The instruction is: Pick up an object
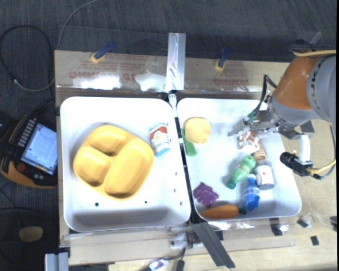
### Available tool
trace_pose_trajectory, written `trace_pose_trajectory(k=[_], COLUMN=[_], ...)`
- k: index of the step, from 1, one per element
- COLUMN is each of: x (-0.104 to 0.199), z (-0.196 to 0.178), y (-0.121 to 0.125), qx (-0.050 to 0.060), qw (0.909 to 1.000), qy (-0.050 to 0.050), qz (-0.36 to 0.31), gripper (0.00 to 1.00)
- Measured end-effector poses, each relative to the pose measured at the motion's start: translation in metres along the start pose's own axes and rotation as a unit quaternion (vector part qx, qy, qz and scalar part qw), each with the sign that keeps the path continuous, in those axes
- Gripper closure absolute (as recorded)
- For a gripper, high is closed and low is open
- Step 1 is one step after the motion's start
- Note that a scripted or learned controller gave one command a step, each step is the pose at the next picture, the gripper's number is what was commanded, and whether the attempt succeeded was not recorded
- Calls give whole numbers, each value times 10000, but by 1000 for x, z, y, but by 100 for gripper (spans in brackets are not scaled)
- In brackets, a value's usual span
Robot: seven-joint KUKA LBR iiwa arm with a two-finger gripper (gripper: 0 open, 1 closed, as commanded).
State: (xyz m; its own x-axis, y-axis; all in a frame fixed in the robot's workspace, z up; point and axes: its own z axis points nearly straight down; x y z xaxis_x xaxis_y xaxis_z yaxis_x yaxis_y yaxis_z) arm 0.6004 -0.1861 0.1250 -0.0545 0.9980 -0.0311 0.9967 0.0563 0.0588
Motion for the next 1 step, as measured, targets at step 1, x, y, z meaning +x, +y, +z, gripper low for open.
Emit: trace_pose_trajectory(k=[1], x=[-11], z=[38], y=[38], qx=[245], qw=[9985], qy=[130], qz=[-468], gripper=[0])
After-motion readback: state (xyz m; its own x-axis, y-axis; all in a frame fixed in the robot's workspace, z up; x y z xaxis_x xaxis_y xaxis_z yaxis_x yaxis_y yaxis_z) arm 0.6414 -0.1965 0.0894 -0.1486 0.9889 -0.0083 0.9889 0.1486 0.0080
